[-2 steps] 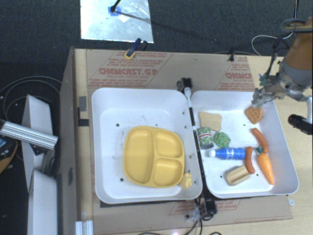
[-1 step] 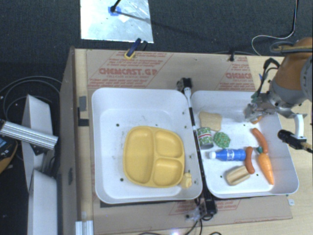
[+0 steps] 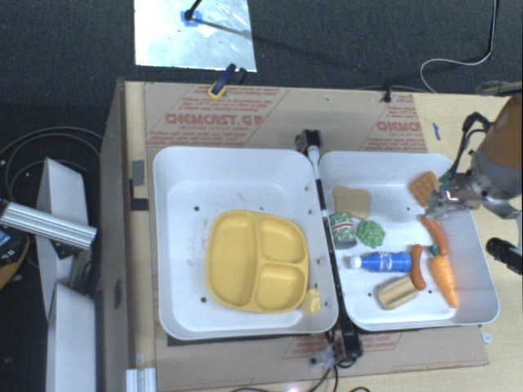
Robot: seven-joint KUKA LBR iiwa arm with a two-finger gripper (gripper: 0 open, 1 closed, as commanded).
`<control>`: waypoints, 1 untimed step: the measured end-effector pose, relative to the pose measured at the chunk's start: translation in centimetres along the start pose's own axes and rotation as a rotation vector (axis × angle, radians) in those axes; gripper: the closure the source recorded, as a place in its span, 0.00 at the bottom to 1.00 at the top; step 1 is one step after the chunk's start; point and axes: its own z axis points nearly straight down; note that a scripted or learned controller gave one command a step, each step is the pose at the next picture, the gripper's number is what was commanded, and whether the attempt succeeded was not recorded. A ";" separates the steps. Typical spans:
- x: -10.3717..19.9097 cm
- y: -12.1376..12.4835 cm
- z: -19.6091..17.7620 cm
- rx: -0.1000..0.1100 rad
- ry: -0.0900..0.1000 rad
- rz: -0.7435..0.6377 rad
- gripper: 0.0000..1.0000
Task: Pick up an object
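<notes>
My gripper (image 3: 448,200) hangs over the far right part of the right bin (image 3: 482,300), with the grey arm (image 3: 500,166) behind it. It sits just right of a tan waffle-like cracker (image 3: 424,188) and just above a red-orange sausage (image 3: 435,234). Nothing can be made out in its grasp. Lower in that bin lie a carrot (image 3: 444,279), a second sausage (image 3: 417,266), a blue bottle (image 3: 381,261), a bread roll (image 3: 396,292), two green items (image 3: 343,229) (image 3: 372,233) and a flat beige slice (image 3: 351,200).
The left bin (image 3: 176,219) holds a yellow divided plate (image 3: 257,260) and a small yellow piece (image 3: 312,301) at its near right corner. A black clamp (image 3: 310,141) sits between the bins at the back. Cables and metal parts lie left of the bench.
</notes>
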 end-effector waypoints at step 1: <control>0.1 -6.4 6.3 0.001 0.002 -0.001 0.00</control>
